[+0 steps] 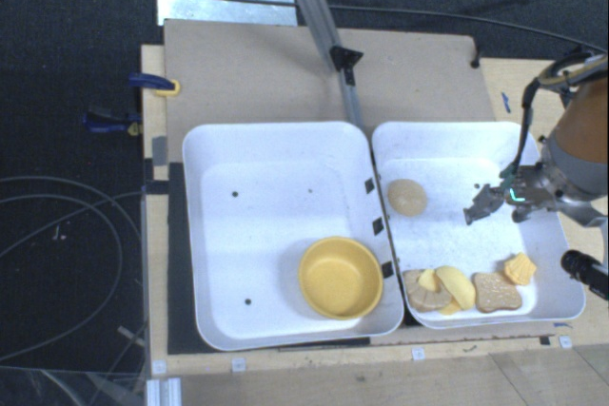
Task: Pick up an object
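Note:
The right bin (447,143) holds a round beige bun (407,197) near its left wall. Along its front edge lie a yellow banana-like piece (455,285), a brown bread slice (497,291), a pale round piece (426,296) and a small orange wedge (520,268). A yellow bowl (340,276) sits at the front right of the left bin (247,157). My gripper (482,205) hovers over the middle right of the right bin, right of the bun and above the bread slice. Nothing shows between its dark fingers.
A grey pole (319,9) slants down from the top to the bins' shared rim. Blue and yellow clamps (143,100) grip the bench's left edge. Cables run over the dark floor to the left.

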Controlling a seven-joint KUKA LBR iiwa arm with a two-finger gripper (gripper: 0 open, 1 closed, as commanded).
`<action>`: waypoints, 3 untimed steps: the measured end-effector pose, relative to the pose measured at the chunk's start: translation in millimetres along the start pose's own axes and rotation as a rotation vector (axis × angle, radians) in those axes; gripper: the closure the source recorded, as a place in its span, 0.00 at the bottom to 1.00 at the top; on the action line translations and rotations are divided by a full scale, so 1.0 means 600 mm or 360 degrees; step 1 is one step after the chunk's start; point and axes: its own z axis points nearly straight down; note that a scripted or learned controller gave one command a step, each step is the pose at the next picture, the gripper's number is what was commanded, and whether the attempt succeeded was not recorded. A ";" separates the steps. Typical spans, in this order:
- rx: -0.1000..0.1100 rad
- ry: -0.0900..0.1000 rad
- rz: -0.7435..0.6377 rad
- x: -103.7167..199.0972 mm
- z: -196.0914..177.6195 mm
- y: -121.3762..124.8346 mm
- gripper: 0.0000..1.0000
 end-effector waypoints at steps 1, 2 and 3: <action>-0.0001 0.0000 0.0000 0.000 0.000 0.000 0.00; 0.0008 0.0002 0.0005 0.016 0.096 -0.003 0.00; 0.0008 0.0001 0.0008 0.012 0.167 -0.010 0.00</action>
